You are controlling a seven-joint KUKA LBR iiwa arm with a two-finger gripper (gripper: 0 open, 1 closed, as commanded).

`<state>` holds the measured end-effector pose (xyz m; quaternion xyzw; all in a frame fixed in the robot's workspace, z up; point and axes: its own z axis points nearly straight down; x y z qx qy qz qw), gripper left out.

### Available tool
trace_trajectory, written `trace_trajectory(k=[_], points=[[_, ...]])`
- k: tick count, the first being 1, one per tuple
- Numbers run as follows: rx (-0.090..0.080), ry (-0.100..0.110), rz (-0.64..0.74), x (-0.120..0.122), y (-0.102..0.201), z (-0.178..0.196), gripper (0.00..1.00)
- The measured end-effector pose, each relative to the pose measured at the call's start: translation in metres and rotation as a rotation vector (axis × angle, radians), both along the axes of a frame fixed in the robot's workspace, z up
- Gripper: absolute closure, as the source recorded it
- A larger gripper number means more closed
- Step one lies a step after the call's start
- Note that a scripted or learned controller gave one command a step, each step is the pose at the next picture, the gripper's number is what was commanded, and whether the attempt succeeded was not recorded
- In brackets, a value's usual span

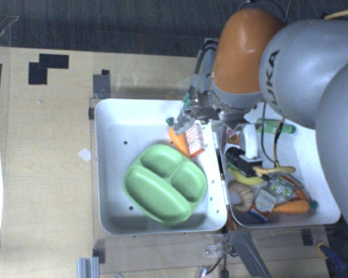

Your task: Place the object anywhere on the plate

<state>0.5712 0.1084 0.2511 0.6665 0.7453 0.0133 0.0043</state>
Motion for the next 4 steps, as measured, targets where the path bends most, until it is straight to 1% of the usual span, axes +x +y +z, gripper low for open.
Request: trace_trajectory(k=[1, 2, 3, 4], points=[[0.002, -0.004, 0.004, 0.001, 0.0, 0.011, 1.0], [-0.015, 0.021, 0.15, 0.006, 0.002, -0.052, 1.0], [-0.015, 0.02, 0.15, 0.006, 0.002, -0.051, 0.0], [-0.013, 0.016, 0.152, 0.007, 0.003, -0.04, 1.0]])
